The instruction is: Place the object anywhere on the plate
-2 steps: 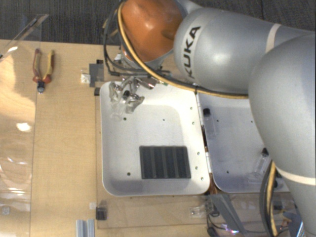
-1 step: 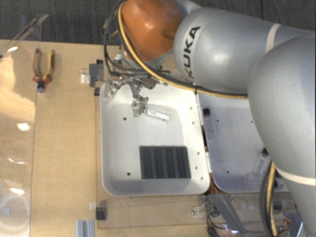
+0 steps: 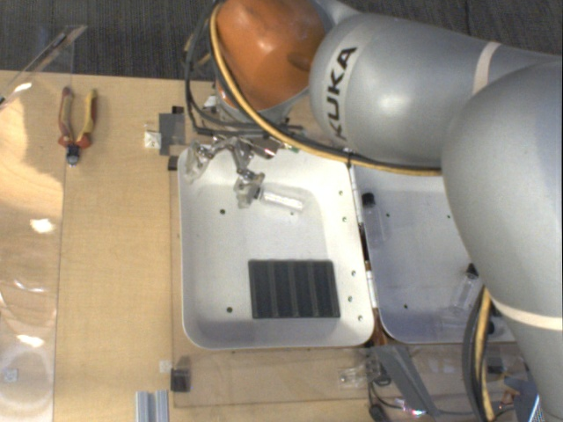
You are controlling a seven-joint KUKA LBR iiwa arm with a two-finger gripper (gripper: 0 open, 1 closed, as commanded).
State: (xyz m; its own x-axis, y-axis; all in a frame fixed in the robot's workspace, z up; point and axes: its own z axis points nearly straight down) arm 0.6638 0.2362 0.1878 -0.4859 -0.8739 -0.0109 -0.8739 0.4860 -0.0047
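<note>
The grey arm (image 3: 440, 95) is the biggest thing here, sweeping in from 3 o'clock and covering most of the upper right; its lowest link runs off the frame at 4 o'clock. The orange band (image 3: 264, 42) sits at 12 o'clock, above the wrist, and a yellow-and-black cable (image 3: 264, 121) loops round beneath it.

Next in size is the wooden bench (image 3: 114, 262), reaching from 9 o'clock down to 7 o'clock, with a pale glare washing out its left edge.

The left bin (image 3: 207, 306) lies at the centre, its whole outline visible apart from the top rim, which is masked by the wrist. The right bin (image 3: 413, 262) at 3 to 4 o'clock is largely hidden under the arm.

A dark ribbed plate (image 3: 294, 288) lies flat in the left bin toward 6 o'clock, nothing resting on it.

The gripper (image 3: 230, 167) hangs over the left bin's upper part, at 11 o'clock from the plate; its metal parts are a tangle of glints, and I cannot tell how it is set. Just beside it, toward 3 o'clock, a small clear or whitish object (image 3: 280, 200) lies on the bin floor, well apart from the plate; its shape is hard to make out against the white.

Red-handled pliers (image 3: 76, 121) lie on the bench at 10 o'clock.
</note>
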